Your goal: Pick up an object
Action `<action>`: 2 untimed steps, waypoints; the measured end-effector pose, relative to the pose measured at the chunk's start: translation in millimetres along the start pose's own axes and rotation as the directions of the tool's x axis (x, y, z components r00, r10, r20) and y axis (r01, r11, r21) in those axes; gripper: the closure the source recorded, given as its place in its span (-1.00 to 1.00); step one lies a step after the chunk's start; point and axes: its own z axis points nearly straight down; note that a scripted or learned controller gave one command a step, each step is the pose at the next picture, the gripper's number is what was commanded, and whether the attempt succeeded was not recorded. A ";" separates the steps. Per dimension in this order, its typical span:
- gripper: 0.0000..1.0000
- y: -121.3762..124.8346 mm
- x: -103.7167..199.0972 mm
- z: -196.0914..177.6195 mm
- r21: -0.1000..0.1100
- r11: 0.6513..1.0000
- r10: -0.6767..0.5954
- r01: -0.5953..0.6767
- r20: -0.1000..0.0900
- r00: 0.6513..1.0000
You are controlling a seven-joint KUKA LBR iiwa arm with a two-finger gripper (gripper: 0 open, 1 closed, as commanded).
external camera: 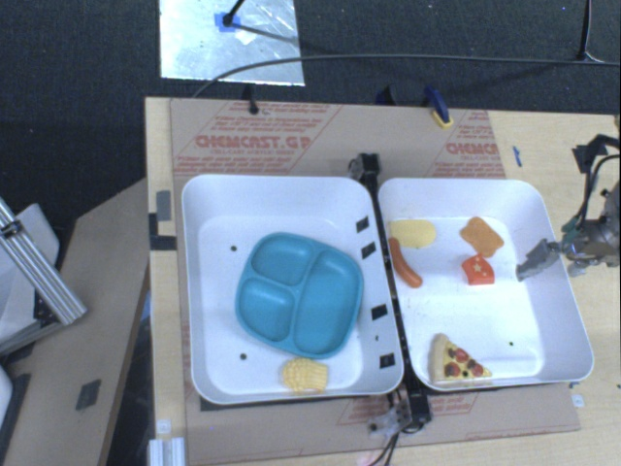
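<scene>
The right bin (558, 309) holds several toy foods: a yellow piece (414, 233), a red sausage (405, 263), an orange piece (481, 235), a small red piece (478, 270) and a pizza slice (458, 359). In the left bin (209, 260) lie a blue divided plate (296, 294) and a yellow corn cob (305, 374). My gripper (537, 258) hangs over the right bin's right rim, a little right of the small red piece and apart from it. Nothing is seen in its grasp.
A black divider with clips (380, 260) runs between the two bins. A shiny foil sheet (230, 27) lies at the back, with cables crossing the dark floor. A metal rail (39, 275) stands at the far left.
</scene>
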 end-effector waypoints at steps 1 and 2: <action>-1.00 2.4 0.4 -5.0 -0.010 1.000 -0.003 0.003 0.003 1.000; -1.00 5.0 4.3 57.1 -0.005 1.000 -0.001 0.001 0.001 1.000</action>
